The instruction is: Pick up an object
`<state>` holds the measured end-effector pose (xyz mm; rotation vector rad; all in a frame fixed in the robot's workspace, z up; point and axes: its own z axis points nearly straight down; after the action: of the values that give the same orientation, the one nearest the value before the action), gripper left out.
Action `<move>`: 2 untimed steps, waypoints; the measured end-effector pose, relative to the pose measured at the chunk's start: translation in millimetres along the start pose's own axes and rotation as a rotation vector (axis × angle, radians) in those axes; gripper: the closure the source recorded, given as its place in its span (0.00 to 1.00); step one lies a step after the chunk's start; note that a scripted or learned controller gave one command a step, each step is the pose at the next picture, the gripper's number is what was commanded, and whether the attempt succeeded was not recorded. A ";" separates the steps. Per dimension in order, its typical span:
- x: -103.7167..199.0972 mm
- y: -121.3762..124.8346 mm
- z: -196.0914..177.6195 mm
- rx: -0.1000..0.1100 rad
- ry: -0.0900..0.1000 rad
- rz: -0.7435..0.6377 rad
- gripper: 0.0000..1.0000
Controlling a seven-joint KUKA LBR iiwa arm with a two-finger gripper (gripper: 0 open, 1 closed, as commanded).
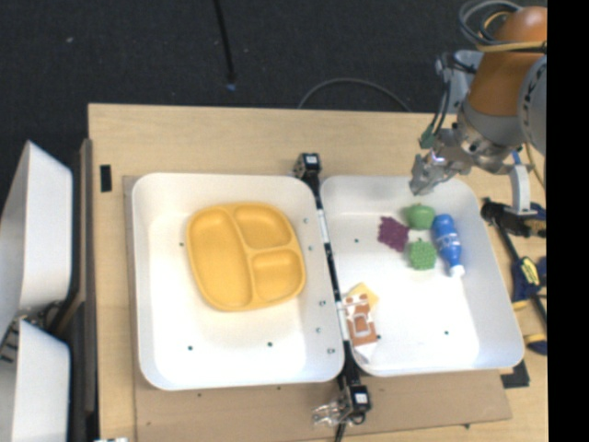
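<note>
My two-finger gripper (425, 180), its grasp state indiscernible, hovered at the far edge of the right white bin (460, 343), just beyond the round green toy (421, 215); approach step, I judged, with descent onto that toy needed next.

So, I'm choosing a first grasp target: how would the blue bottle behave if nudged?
The blue bottle lies on its side, so it would probably roll. It looks smooth, perhaps slippery. It sits close to the green object, which it might push.
</note>
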<state>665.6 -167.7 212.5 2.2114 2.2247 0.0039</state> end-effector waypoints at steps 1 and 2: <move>-6.7 -2.5 -63.5 -0.004 -0.001 0.002 1.00; 35.1 1.0 -61.1 0.005 0.001 0.001 1.00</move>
<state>666.1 -132.4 273.6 2.2157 2.2261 0.0000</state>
